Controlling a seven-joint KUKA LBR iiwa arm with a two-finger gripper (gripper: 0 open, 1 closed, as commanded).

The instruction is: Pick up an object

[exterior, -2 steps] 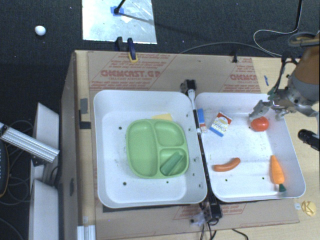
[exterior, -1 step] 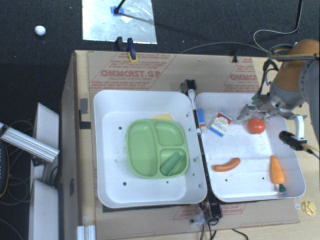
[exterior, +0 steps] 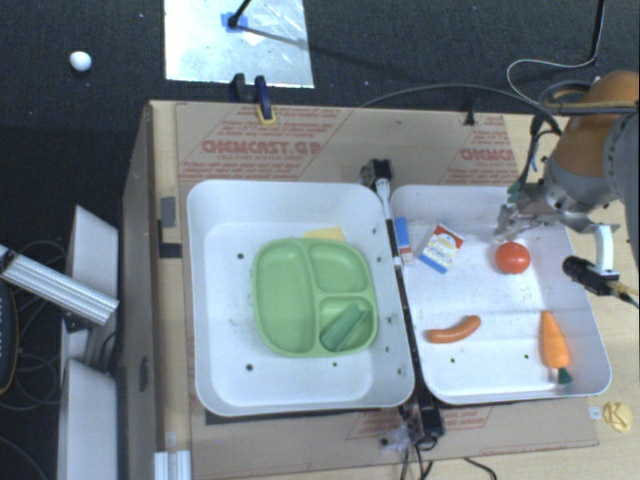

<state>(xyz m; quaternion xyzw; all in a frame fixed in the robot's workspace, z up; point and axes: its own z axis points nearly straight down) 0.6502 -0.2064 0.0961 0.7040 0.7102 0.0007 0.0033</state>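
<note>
The right bin (exterior: 470, 388) holds a red tomato (exterior: 513, 257), an orange sausage (exterior: 453, 330), a carrot (exterior: 554, 341), a small red, white and blue box (exterior: 439, 248) and a blue and white tube (exterior: 402, 240) by the left wall. My gripper (exterior: 512, 220) hangs at the bin's far right, just above and behind the tomato. Nothing shows between its fingers. In the left bin (exterior: 230, 388) a green divided plate (exterior: 313, 296) carries a green pickle (exterior: 342, 326), and a yellow piece (exterior: 323, 235) peeks out behind the plate.
The arm (exterior: 590, 158) comes in from the right over the right bin's far corner. A black clamp (exterior: 379, 173) sits at the back where the bins meet. Cables run along the bench's back right.
</note>
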